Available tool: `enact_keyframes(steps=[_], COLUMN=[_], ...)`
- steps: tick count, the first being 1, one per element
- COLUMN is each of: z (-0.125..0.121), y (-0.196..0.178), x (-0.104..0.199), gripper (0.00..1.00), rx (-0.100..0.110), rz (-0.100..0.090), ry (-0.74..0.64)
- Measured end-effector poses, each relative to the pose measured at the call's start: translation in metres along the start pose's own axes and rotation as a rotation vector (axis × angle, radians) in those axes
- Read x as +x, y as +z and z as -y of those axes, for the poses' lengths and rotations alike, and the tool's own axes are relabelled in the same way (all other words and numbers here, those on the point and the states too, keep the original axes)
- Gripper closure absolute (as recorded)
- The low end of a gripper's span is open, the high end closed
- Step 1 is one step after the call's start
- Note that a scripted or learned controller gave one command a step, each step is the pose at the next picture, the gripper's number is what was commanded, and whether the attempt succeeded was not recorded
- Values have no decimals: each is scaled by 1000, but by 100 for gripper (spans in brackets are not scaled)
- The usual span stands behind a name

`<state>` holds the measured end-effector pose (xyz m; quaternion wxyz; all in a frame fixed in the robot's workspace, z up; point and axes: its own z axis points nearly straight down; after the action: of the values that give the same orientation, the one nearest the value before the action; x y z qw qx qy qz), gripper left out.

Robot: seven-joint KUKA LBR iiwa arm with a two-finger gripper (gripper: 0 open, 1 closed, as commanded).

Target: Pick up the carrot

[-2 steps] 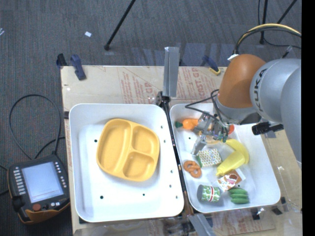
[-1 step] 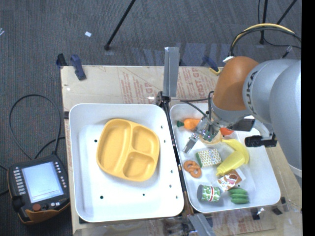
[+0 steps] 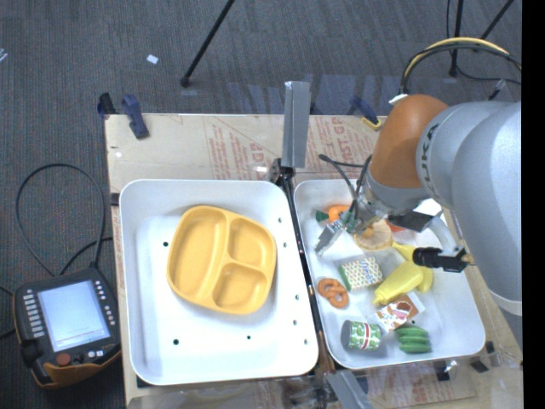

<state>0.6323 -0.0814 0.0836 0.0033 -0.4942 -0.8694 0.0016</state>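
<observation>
A: Camera view puts the gripper [image 3: 334,233] low in the right bin [image 3: 473,331], near its upper left corner, with the grey arm [image 3: 477,186] reaching in from the right

B: And the carrot?

A: The carrot [image 3: 339,212] is a small orange shape just behind the gripper, close to the bin's far wall, partly covered by the wrist. A green bit lies just beside it, maybe its top, I can't be sure

B: Are the fingers on it?

A: I cannot tell whether they are spread or closed; they read as one pale wedge from this angle. Nothing shows between them, so I would not call it held

B: So which step is this?

A: By my reading, the approach or the descent onto the carrot, with the grasp itself not confirmed

B: What does the next move call for?

A: Centring over the orange body, which seems to sit slightly behind the tips, then closing and lifting straight up. The pretzel [image 3: 333,292], the patterned box [image 3: 361,272] and the yellow bottle [image 3: 402,285] lie nearer the front, apart from the carrot, so the lift path looks free
</observation>
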Motion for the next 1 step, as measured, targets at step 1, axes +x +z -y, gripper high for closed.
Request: enact_keyframes(steps=[1], z=[-6], y=[-8], x=[-12], gripper=[0], rx=[-2], rz=[1], ry=[227])
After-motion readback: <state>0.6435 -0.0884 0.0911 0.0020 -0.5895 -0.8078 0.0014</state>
